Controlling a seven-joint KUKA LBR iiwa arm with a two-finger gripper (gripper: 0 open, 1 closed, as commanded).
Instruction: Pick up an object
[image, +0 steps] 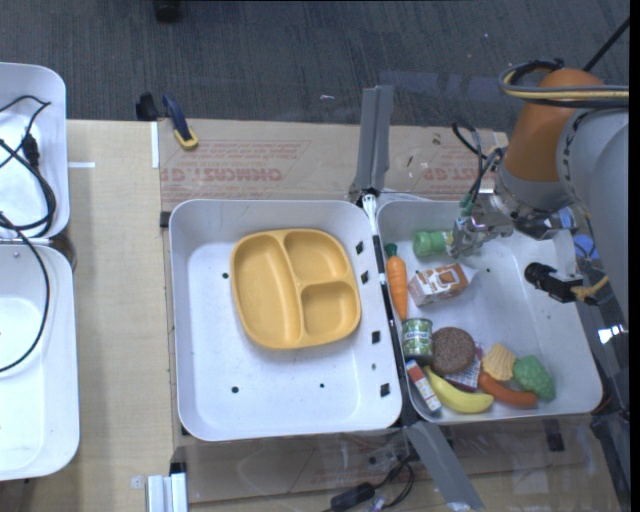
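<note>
My gripper (466, 240) hangs low in the back of the right bin (560, 330), just right of a small green bottle (430, 242) and just above an orange-and-white carton (440, 284). An orange carrot (398, 286) lies along the bin's left wall. Nearer the front lie a green-labelled can (417, 336), a brown round patty (454, 349), a yellow banana (458, 394), a yellow wedge (497, 360), a second carrot (508, 392) and green broccoli (534, 376).
The left bin (200, 330) holds a yellow three-part plate (296, 287). A metal divider post (375, 140) rises between the bins at the back. The grey arm with its orange band (545, 120) comes in from the right, with cables around it.
</note>
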